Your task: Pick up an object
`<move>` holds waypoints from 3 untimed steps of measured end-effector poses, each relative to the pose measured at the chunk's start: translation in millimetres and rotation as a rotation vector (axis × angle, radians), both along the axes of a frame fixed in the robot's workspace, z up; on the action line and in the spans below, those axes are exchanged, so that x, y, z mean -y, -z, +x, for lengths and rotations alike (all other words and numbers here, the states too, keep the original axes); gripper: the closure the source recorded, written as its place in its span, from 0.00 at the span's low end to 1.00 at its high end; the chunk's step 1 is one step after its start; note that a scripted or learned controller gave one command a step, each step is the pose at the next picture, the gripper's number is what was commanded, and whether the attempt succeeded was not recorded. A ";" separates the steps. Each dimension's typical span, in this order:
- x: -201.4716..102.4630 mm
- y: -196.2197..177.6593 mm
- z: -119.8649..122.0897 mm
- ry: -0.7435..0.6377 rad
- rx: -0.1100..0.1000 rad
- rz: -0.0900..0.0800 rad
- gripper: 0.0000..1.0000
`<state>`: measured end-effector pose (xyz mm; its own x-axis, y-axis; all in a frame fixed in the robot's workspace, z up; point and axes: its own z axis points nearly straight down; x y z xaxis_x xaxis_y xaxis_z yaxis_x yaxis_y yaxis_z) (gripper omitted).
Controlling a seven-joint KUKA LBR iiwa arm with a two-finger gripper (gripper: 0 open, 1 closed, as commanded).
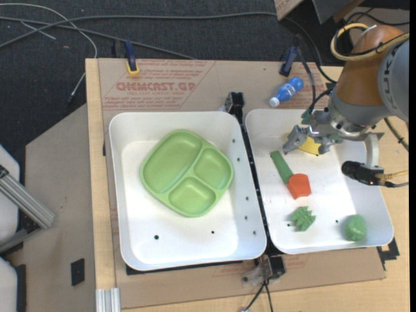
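In the right bin (377, 203) lie a toy carrot (290, 175) with a green stem and orange end, a spiky green toy (302, 218), and a round green toy (355, 227). A yellow object (311, 147) sits at the bin's back, partly hidden under my gripper (304, 137). The gripper hangs low over the back of this bin, right at the yellow object. Its grey fingers (292, 140) point down and left, and I cannot make out how they stand.
The left bin (130, 239) holds a light green divided plate (187, 172). A small blue and white bottle (286, 91) lies on the cardboard behind the right bin. Black clamps (234, 101) sit between the bins. Cables trail off the arm at the right.
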<state>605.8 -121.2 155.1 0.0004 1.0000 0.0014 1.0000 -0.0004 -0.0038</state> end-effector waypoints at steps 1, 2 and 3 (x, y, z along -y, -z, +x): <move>2.6 45.3 -7.4 0.000 -0.004 0.001 0.00; 1.8 71.7 -8.0 0.000 -0.002 0.001 0.00; 1.9 58.6 -6.6 0.000 0.002 0.001 1.00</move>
<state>599.2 -123.1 96.4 0.0006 1.0000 0.0020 1.0000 -0.0005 -0.0014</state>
